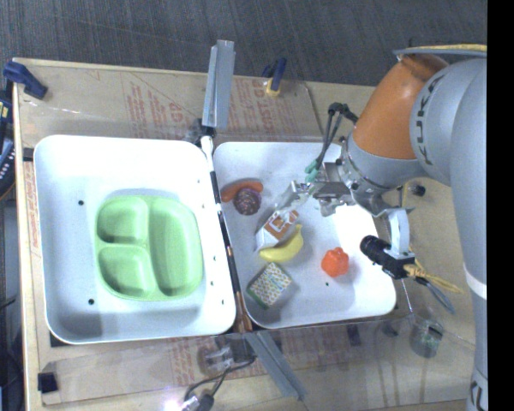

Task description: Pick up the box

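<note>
A: Where's the box sitting rn?

B: I'm seeing the small patterned green-and-white cardboard box (270, 284) lying near the front edge of the right shallow white plastic bin (373, 302), toward its front-left corner. Nothing is touching it.

A: And the arm?

B: The grey two-finger gripper (301, 188) is hovering near the bin's back edge, approx over the middle, w/ its tip just beside the white-and-orange carton (278, 227). Can't tell if it's open or closed; too small and cluttered.

A: Anything btwn them?

B: The yellow banana (283, 247) is lying right under the carton, btwn gripper and box. The red-orange round fruit (334, 263) is sitting right of that. The dark plum-like fruit (248, 200) is near the back-left corner.

A: Progress?

B: I'm judging the pick as not done; reach, grasp and lift are all remaining.
</note>
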Robot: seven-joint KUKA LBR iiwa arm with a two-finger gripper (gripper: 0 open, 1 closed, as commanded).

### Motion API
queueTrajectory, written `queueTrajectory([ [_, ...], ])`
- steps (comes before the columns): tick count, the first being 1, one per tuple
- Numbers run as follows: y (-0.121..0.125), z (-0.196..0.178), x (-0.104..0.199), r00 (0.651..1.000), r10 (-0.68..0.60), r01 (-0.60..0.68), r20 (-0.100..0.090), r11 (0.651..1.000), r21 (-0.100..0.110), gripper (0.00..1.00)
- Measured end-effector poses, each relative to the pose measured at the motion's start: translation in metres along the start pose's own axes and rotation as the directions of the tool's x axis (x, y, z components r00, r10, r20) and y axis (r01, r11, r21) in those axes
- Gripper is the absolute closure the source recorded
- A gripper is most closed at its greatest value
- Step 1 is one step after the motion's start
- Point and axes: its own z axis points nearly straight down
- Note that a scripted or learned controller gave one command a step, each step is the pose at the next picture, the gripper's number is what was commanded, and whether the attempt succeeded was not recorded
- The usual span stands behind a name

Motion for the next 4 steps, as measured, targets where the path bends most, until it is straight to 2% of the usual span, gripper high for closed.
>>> queueTrajectory([
  [1, 0.029, 0.107, 0.035, 0.997, -0.072, 0.072, 0.006, 0.997, -0.023, 0.0],
  [2, 0.101, 0.1, -0.014, 0.989, -0.149, 0.149, 0.003, 0.989, -0.007, 0.0],
  [3, 0.074, 0.111, 0.012, 0.989, -0.144, 0.144, 0.018, 0.989, -0.034, 0.0],
  [4, 0.057, 0.083, -0.003, 0.988, -0.157, 0.157, 0.0, 0.988, -0.002, 0.0],
])
